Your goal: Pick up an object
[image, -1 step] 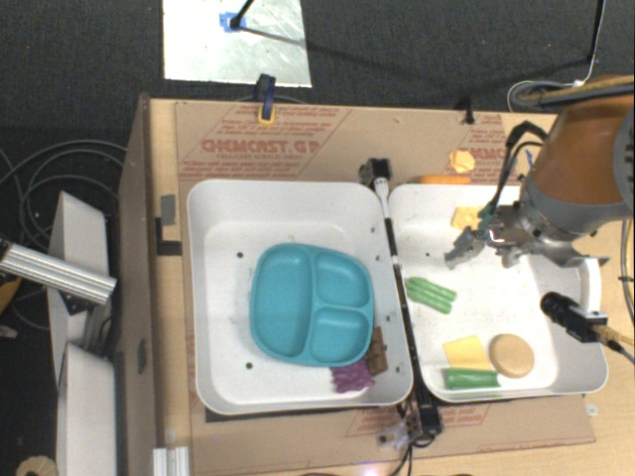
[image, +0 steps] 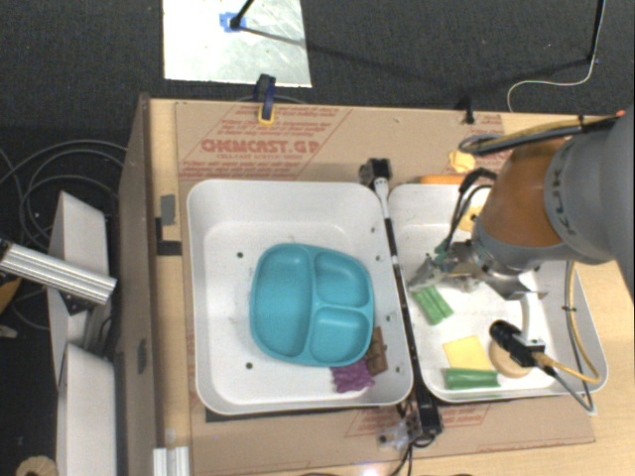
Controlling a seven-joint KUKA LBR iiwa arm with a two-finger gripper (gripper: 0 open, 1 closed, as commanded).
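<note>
Jaws [image: 438, 269] state unclear, low over right bin, beside green block [image: 433, 304]

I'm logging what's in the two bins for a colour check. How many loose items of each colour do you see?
Teal: 1, the divided plate
Purple: 1, the small piece
Brown: 1, the small piece
Green: 2, one block, one bar
Yellow: 1, the block
Tan: 1, the round piece
Total: 7
</note>
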